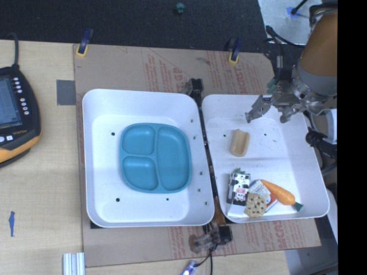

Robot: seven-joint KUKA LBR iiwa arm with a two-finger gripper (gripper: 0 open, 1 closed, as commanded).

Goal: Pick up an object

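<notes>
In the right bin (298, 153) lie a tan bread-like piece (239, 142), an orange carrot (279, 193), a black-and-white patterned packet (239, 187) and a brown cracker (256, 203). My gripper (269, 113) hangs over the bin's far side, up and to the right of the tan piece. Its two fingers are spread apart with nothing between them. The orange-banded arm (321, 44) comes in from the right.
The left bin (97, 153) holds a blue divided plate (155, 157). A teach pendant (14, 113) lies at the left edge of the bench. Clamps (233, 50) hold the cardboard at the far side. A latch (195, 87) sits between the bins.
</notes>
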